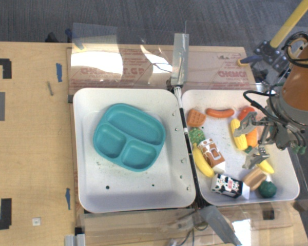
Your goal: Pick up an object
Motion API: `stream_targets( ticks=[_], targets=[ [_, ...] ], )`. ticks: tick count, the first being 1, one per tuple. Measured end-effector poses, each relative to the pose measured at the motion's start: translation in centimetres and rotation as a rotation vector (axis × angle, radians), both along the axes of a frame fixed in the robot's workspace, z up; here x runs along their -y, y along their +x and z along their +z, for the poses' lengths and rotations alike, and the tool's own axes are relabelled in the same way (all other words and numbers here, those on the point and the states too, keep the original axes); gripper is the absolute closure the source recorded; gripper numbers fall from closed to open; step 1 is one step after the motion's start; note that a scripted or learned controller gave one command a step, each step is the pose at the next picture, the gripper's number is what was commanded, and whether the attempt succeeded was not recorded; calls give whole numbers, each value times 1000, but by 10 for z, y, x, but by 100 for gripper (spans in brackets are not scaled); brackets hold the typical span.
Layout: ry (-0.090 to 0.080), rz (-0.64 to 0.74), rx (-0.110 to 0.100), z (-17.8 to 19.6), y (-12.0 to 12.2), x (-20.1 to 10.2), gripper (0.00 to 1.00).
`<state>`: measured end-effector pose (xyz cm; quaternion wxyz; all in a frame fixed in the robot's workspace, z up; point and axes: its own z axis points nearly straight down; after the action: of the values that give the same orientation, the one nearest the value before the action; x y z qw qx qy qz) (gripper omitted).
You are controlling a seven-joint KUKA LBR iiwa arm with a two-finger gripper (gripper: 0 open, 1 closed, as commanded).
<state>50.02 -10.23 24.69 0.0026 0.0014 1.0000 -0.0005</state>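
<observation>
**Gripper low over crowded right bin**

Nearest the camera, at the front of the right bin (290, 186): black-and-white carton (227, 185), tan block (255, 178), dark green ball (268, 189). Carton lying on its side, just left of the block; ball just right of the block.

Further back along the bin's left side: yellow banana (201, 162), slanted; brown-and-white box (211, 153) touching it; green broccoli piece (196, 136); orange waffle (196, 118) at the back corner. Sausage (219, 113) lying crosswise near the back wall.

Gripper (256, 139) down among a cluster of yellow and orange pieces right of centre. Fingers (245, 125) spread apart, nothing seen clamped between them. Yellow corn (238, 134) just beside the near finger; orange carrot (252, 136) partly hidden by the metalwork. Contact hard to judge.

Left bin (87, 188): teal divided plate (128, 136), flat, slightly left of centre, three compartments.

Arm (300, 94) entering from the right, orange band above the wrist.
</observation>
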Motion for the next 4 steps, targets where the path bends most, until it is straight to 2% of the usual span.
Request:
stream_targets(
  ticks=[1, 2, 3, 4],
  targets=[
    [3, 72, -10, -101, 66, 9, 0],
    [-9, 176, 22, -131, 54, -2, 0],
    [-14, 8, 69, -134, 25, -2, 0],
    [1, -182, 21, -126, 129, -5, 0]
  ],
)
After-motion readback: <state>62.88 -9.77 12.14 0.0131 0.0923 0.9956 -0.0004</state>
